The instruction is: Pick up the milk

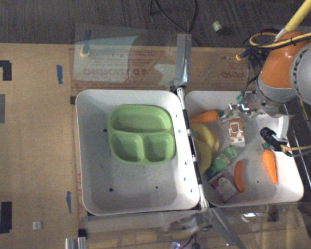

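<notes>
Brown bench top (31, 154) stretches under two white bins set side by side, with dark carpet (93, 4) beyond its far edge and a clear plastic sheet (119, 56) lying flat behind the bins. The left bin (93, 191) holds one green plate (141, 134) with three sections, sitting toward the back of the bin. The right bin (290, 191) is crowded. The milk carton (237, 132), white with an orange label, sits near the middle of this bin, a little toward the back. The arm (280, 71) comes in from the right, its orange band over the bin's far right corner, and the gripper (240, 108) hangs just behind the milk carton, very close to its top edge. Whether the gripper is open or closed cannot be told from this angle, and the carton is not seen in its grasp. A back carrot (205, 117) lies near the bin's rear left corner, just left of the gripper. Yellow bananas (206, 141) lie along the left wall, left of the milk carton. A green bottle (224, 160) lies in front of the carton, beside the bananas. A red and white packet (224, 187) rests at the front left. A small carrot (239, 176) lies just right of that packet, and a big carrot (269, 166) lies further right, apart from the rest.
</notes>
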Available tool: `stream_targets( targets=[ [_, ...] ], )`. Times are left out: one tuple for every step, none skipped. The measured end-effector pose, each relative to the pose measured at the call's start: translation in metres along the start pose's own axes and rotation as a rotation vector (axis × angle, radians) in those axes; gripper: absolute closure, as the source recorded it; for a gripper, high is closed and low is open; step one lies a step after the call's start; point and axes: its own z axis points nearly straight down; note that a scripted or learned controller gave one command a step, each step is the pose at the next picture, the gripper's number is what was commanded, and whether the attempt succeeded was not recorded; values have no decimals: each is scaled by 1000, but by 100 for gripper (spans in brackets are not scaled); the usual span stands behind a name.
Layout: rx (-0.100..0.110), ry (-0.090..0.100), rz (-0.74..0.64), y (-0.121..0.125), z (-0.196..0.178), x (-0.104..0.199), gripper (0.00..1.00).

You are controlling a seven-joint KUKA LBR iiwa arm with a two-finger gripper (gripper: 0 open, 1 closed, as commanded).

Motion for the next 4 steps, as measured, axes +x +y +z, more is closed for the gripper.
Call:
stream_targets(
  targets=[
    [-6,-2,5,1,-12,-3,100],
    [1,0,-117,16,-94,58,100],
    [2,1,-117,16,-93,58,0],
    [1,0,-72,-39,-3,16,0]
  ],
)
